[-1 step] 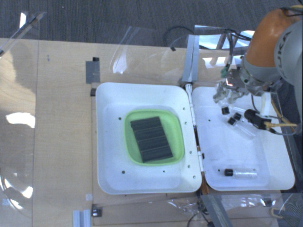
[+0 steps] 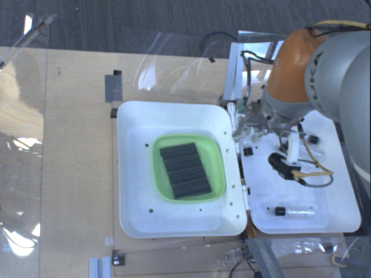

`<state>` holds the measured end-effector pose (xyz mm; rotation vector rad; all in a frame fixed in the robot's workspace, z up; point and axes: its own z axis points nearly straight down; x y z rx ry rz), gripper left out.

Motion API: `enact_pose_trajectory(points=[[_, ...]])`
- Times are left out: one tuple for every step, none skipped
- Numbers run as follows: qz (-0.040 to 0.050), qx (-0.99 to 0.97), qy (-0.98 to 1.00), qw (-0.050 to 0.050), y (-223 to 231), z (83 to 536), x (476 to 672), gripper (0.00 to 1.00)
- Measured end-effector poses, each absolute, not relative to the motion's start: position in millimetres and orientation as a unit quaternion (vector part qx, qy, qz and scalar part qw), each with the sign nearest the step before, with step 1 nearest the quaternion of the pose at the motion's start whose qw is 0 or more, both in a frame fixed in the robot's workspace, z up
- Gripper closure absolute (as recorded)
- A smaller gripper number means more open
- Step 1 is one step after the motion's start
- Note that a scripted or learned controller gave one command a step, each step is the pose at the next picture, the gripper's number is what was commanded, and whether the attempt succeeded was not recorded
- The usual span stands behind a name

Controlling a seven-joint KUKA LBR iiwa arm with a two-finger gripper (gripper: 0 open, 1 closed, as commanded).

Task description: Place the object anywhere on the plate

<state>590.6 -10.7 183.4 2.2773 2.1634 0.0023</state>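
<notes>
A dark ridged block [image 2: 185,170] is seen lying on the green plate [image 2: 217,167]; the state of the tool [image 2: 250,126] cannot be told.

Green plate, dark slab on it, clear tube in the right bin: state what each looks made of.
Green plate: likely plastic, uniform lime colour, soft sheen, rounded moulded rim.
Dark slab: matte charcoal, ridged across; perhaps rubber or foam, uncertain.
Clear tube: transparent plastic or glass, with a black cap.
</notes>
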Motion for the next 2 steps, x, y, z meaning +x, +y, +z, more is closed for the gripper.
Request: enact_pose_trajectory(points=[[0.0007, 0.703, 0.712, 0.000, 90.6, 183.4, 566.9, 1.00], [0.0008, 0.703, 0.711, 0.000, 89.7, 183.6, 567.1, 0.00]])
